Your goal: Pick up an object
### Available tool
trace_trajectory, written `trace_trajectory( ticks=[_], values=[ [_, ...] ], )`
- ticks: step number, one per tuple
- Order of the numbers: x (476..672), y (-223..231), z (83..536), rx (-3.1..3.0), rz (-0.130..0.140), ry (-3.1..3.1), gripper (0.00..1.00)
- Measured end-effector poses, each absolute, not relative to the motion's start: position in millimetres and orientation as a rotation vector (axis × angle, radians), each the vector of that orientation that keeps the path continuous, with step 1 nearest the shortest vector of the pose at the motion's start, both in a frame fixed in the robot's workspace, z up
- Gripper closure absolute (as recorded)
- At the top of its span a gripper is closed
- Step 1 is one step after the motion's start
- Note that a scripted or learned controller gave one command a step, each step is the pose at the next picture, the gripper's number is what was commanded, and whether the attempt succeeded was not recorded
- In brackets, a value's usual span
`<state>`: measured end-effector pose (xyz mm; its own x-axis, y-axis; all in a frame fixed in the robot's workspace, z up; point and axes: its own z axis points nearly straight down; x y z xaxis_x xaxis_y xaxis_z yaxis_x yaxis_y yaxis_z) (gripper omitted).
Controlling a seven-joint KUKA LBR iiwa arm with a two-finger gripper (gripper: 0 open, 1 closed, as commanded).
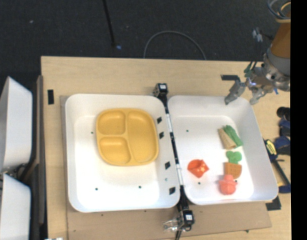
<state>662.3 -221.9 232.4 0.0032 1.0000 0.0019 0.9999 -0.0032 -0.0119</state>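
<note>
The right bin [193,109] holds a red crumpled piece [197,167], a tan block with a green strip on it [229,136], a small green piece [234,156], an orange-brown block [233,170] and a pink ball [227,186]. My gripper [244,95] hangs over the bin's far right corner, well above and behind these objects. Its two fingers are spread apart with nothing between them.
The left bin [83,184] holds a yellow divided plate [127,136]. A black clip [161,89] sits at the far end of the seam between the bins, another clip [184,217] at the near end. Blue tools [279,144] lie on the bench at the right.
</note>
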Motion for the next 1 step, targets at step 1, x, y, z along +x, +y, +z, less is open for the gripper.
trace_trajectory(
  ticks=[1],
  values=[
    [665.1, -221.2, 242.2, -2.222, 0.000, -2.225, 0.00]
  ],
)
